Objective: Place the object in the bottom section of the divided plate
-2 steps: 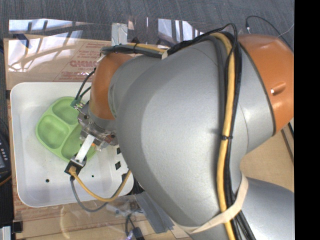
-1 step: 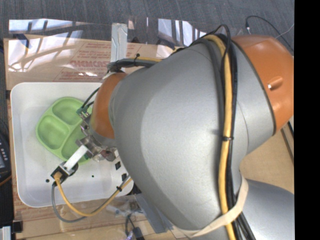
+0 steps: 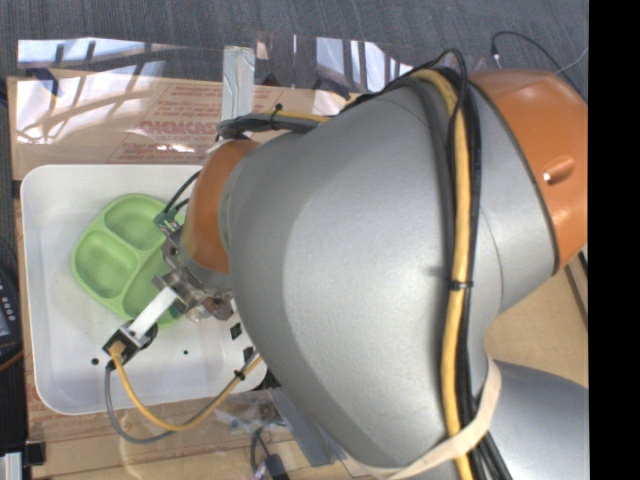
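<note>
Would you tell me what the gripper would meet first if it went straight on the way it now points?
Probably the green divided plate: the gripper points down at its right-hand edge inside the white bin. Depth is unclear, so it might meet the bin floor beside the plate.

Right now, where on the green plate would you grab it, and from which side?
I'd take the green plate by its raised outer rim at the view's left, coming from above. It lies flat in the white bin, so only the rim offers an edge to pinch, and the arm covers its right side.
</note>
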Robot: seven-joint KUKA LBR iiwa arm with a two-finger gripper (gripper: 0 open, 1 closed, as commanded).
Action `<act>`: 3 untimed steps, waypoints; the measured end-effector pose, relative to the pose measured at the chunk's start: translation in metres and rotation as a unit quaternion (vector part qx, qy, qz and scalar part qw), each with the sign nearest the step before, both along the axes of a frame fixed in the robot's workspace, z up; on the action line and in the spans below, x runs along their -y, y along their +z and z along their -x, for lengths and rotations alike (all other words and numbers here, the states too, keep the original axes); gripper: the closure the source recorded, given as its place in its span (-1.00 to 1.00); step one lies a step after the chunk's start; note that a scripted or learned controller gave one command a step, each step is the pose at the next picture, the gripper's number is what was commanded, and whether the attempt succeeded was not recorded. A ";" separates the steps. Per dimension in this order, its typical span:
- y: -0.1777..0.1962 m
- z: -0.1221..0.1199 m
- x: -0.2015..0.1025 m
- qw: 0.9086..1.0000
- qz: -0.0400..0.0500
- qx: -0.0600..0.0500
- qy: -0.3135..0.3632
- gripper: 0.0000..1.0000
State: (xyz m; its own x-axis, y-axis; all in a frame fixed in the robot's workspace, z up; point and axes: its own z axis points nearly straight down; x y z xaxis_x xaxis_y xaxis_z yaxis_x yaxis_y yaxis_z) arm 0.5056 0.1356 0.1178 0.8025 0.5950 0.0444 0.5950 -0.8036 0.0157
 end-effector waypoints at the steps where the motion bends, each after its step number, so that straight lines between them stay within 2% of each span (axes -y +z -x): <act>1: -0.001 0.001 0.000 1.000 0.001 -0.001 0.000 -1.00; 2: 0.008 0.001 -0.001 1.000 0.000 -0.003 0.003 1.00; 3: 0.008 0.001 -0.001 1.000 0.000 -0.003 0.003 -1.00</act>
